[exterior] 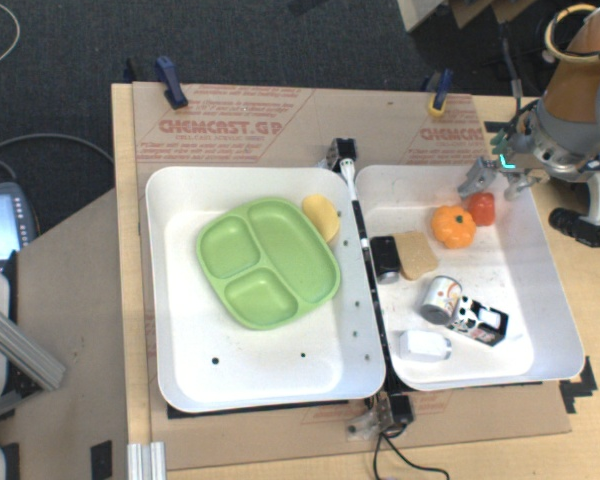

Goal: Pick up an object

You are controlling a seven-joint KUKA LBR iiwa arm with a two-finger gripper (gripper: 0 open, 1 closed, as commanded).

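Gripper [497, 181]: fingers spread, grasping nothing, over right bin's [540, 298] far edge
Red object [481, 209]: 1, just below the fingertips, touching orange fruit [453, 226]
Right bin, also: 1 tan block [416, 254], 1 black block [385, 258], 1 can [440, 299]
Open room: right bin's right half
Left bin [180, 328]: 1 green tray [267, 262], 1 yellow piece [322, 216] at its far corner

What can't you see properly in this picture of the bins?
- Red thing, camera view: partly hidden behind the orange pumpkin-like toy, too small to name.
- Claw, camera view: too small and blurred to judge its grip.
- Yellow thing, camera view: its lower part is covered by the green divided plate.
- Robot arm, camera view: cut off by the right edge.
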